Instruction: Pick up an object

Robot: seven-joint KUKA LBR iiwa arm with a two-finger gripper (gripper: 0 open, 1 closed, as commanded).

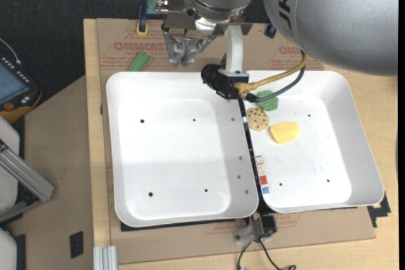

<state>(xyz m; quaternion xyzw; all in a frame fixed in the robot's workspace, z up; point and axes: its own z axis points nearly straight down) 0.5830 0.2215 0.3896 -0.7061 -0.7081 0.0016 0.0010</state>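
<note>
Grey arm parked over the bins' far edge
Pincer [183,52] (can't tell its state); yellow piece [285,132], spotted tan disc [256,117] and green block [267,101] sit in right bin [342,167].

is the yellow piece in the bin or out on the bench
In. The yellow piece lies flat on the floor of the right bin, beside a speckled tan disc.

Robotics lab showing itself: KUKA arm [329,3] reaching over two white bins [126,136] sitting on a cardboard-covered tabletop [101,60], cables [278,78] trailing.
</note>
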